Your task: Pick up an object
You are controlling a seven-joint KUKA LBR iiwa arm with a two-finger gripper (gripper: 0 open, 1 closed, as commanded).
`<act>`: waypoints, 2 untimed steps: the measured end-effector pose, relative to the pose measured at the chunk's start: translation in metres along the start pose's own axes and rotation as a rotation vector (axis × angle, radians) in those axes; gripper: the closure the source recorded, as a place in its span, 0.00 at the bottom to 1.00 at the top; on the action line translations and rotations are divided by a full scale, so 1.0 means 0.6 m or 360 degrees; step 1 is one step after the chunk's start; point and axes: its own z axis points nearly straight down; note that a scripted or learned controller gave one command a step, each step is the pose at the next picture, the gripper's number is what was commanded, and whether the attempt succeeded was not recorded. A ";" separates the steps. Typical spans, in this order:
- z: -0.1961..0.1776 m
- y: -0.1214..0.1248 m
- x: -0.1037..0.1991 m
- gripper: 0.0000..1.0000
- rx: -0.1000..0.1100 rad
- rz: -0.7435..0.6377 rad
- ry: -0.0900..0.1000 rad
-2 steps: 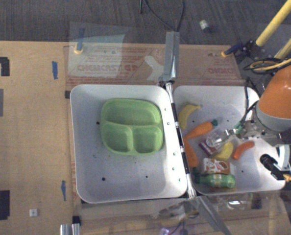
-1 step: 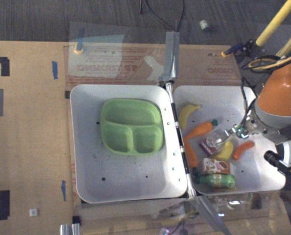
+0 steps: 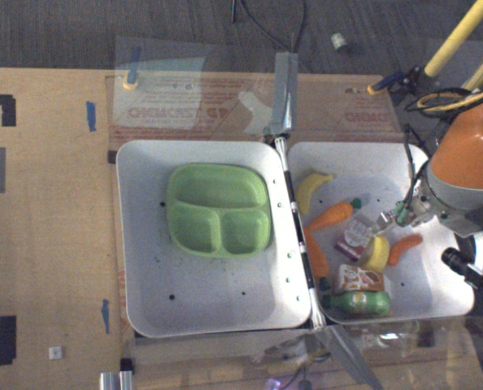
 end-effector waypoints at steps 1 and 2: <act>0.000 0.000 0.000 0.00 0.0000 0.0000 0.0000; -0.017 0.000 -0.004 1.00 -0.0006 0.0007 -0.0004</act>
